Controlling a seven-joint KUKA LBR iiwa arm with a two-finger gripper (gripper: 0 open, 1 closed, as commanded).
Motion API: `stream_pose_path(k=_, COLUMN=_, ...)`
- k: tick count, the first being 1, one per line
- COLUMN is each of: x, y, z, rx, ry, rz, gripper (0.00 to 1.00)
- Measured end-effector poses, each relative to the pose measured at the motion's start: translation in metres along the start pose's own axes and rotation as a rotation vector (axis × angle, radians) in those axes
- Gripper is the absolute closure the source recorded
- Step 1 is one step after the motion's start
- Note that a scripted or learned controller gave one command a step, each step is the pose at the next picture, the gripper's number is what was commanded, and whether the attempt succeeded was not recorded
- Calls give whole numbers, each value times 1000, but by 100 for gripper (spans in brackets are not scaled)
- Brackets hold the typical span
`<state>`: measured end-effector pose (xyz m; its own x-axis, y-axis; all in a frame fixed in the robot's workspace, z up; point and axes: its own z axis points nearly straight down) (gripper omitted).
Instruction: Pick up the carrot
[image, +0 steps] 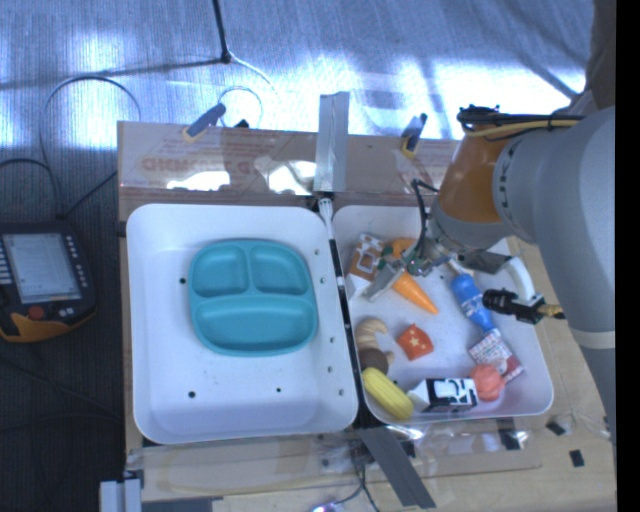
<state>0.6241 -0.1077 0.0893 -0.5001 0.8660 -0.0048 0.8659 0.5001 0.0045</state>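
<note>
Two shallow white bins side by side on the counter (150, 165). In the left bin (160, 380): a teal divided plate (252, 298), lying flat near the middle. In the right bin (535, 385): a clutter of small things. Carrot (414, 292) lying on the bin floor in the upper middle, thick end up toward the hand, tip pointing down and to the right. Hand (408, 265) reaching in from the right on the grey arm (560, 200) with the orange band (468, 190), hovering right at the carrot's thick end, its dark tips and a grey finger spreading to the left. Open or clenched: cannot tell, and nothing plainly seen held between the tips. Just left of the carrot, a small brown-and-white packet (366, 256). To the right, a blue bottle (470, 300), tilted. Below the carrot, a red block (416, 342). Lower left, a brown-and-cream piece (373, 340) and a yellow banana (386, 393). Along the bottom, a black-and-white box (450, 393), an orange-pink ball (487, 381), and a small wrapped packet (492, 350). On the dark floor at far left, a control pendant (40, 280).
</note>
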Motion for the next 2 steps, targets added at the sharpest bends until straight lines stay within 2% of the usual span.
stream_pose_path(k=1, x=-2, y=1, z=-8, rx=-1, ry=-7, rz=-1, gripper=100)
stream_pose_path(k=2, x=57, y=0, z=-95, rx=4, ry=3, rz=75, gripper=100)
